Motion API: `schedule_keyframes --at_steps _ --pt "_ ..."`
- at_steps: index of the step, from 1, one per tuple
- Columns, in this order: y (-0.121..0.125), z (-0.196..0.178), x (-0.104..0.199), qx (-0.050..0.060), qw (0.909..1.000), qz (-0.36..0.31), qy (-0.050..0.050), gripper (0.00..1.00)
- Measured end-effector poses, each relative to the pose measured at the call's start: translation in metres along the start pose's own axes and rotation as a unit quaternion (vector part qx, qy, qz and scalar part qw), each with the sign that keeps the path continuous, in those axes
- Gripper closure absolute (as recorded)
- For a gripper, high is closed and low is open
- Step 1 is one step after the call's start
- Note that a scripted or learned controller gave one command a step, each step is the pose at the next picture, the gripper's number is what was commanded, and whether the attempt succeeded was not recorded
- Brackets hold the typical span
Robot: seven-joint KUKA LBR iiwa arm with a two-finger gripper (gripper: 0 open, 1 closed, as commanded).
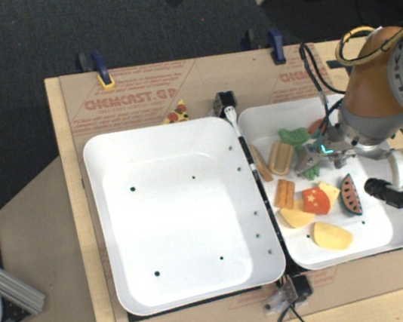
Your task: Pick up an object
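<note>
The left bin [180, 213] lies bare, likely kept as the drop-off side. Across the shared rim, the right bin [397, 234] holds the candidates in a crowded cluster: a tan cork-like piece [280, 157], an orange block [285, 194], a tomato slice [316, 201], a yellow wedge [331, 235] and a watermelon slice [349, 195]. The gripper [314, 157] sits low among the green leafy piece [294, 135] near the far wall; whether it grips anything, I cannot tell. The near-right corner offers the freest room.
</note>
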State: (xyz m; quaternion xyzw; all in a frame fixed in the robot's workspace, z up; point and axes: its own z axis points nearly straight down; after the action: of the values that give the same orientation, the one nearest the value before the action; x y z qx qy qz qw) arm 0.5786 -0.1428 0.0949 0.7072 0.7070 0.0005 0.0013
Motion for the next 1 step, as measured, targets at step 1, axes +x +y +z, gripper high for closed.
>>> schedule_keyframes --at_steps 1 --pt "-0.059 0.0104 0.0433 0.003 1.0 0.0 0.002 0.0"
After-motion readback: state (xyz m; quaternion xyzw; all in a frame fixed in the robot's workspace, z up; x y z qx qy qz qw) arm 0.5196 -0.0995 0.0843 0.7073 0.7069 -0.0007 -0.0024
